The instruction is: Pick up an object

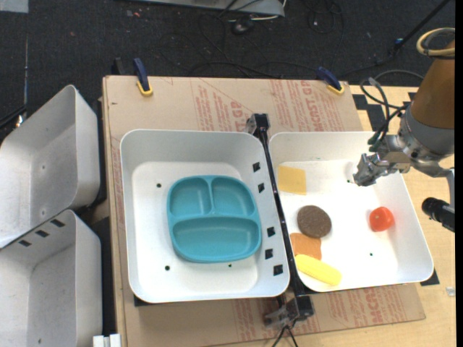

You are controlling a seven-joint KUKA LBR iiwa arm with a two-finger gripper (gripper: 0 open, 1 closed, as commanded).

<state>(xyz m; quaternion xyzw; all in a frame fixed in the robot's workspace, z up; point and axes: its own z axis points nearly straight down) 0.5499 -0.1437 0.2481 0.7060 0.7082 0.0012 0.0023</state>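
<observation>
Teal tray in left bin; 5 food items in right bin; jaws state unclear.

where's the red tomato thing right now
The red tomato sits on the right side of the right bin, right of the brown round patty, below the gripper.

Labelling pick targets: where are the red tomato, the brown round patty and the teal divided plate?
red tomato (381,219), camera view, middle of its top.
brown round patty (315,221), camera view, centre of its face.
teal divided plate (214,237), camera view, floor of its largest compartment.
</observation>
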